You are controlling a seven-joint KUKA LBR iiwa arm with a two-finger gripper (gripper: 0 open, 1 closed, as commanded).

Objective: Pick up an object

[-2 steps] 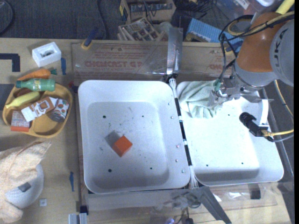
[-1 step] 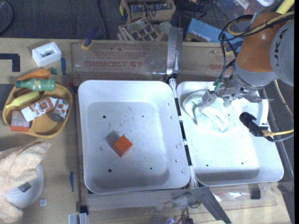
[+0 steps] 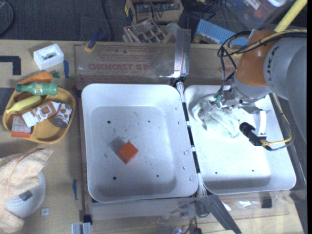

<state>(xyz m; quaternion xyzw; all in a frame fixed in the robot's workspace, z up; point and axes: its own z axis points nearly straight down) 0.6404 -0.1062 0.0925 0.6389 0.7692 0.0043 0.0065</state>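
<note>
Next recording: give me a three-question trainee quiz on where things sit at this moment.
1. True or false: the orange block lies in the left bin.
2. Over which bin is the gripper? A) left B) right
3. Fill in: beside the left bin, a wooden bowl holds a green ____.

Key: 1 true. 2 B. 3 bottle.
</note>
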